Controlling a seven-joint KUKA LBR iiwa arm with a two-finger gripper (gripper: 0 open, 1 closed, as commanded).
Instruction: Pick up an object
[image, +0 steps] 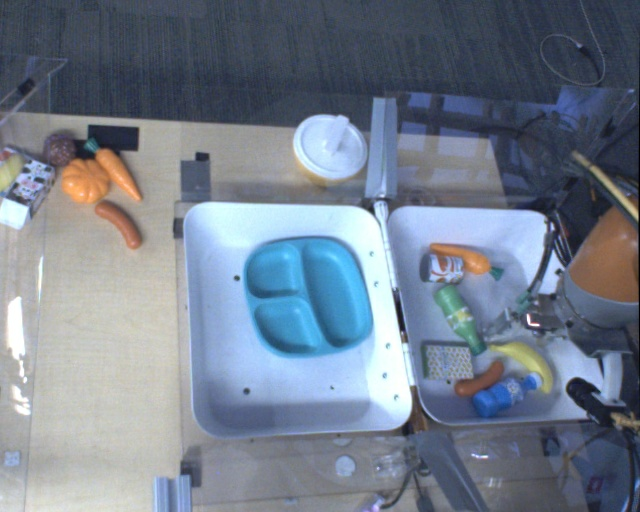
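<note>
Six items lie crowded in the right bin (412, 300); banana (528, 360) just below my claw (508, 318), green bottle (458, 315) left. Claw state: cannot tell. Advised: descend squarely over one.

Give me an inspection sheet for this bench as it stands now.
Surface: wooden bench, two white bins side by side.
Job's things: right bin holds carrot, can, green bottle, banana, sausage, blue bottle, sponge.
Clutter: blue divided tray in left bin; toy food top left; white lidded cup.
Claw: claw over right bin, state unclear.
Cables: one loop on floor.
Surroundings: dark carpet.
</note>
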